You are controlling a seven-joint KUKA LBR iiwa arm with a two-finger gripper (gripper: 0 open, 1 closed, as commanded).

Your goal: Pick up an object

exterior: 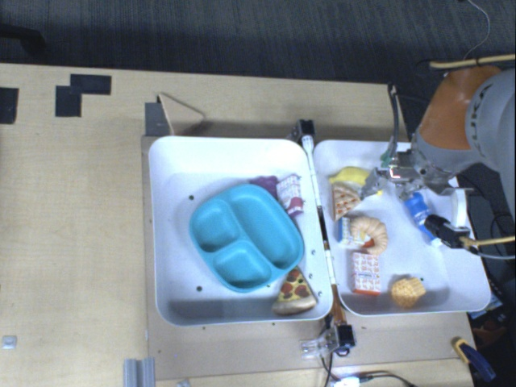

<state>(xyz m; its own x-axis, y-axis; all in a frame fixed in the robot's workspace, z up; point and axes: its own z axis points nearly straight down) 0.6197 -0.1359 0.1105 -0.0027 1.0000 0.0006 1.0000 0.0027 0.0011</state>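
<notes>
The gripper (379, 182), its fingers apparently empty though I cannot tell how wide, hangs just above the croissant (368, 234) in the right bin (468, 285).

arm (476, 111): cut off by the right edge
yellow item (352, 175): partly hidden behind the waffle (345, 200)
gripper (385, 177): finger state too blurred to tell
</notes>
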